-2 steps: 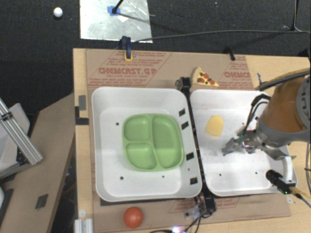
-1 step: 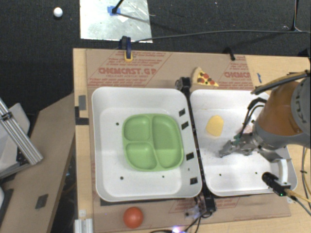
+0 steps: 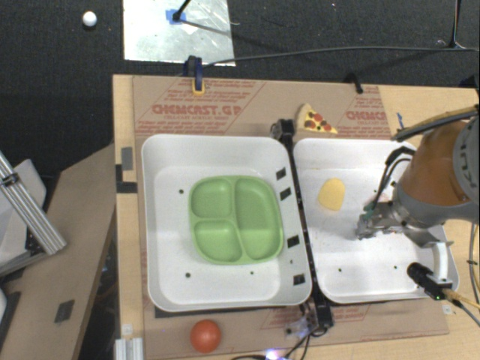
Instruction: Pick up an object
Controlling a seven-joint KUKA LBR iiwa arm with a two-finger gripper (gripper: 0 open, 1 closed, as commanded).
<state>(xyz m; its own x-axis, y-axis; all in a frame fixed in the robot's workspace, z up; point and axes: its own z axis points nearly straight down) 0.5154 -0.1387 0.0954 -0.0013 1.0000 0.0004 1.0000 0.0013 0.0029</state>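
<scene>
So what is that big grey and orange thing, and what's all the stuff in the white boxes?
That is a robot arm, reaching in from the right. At its tip is a gripper, which it uses like a hand. The camera sits above the bench, looking down at a slant. There are two white bins. The left bin holds a green divided plate. The right bin holds a small yellow object, with the gripper low nearby. A toy pizza slice and a red ball lie outside the bins. I see nothing held.

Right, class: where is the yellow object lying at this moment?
The yellow object lies in the right bin, toward its upper left, left of the tool and apart from it.
</scene>
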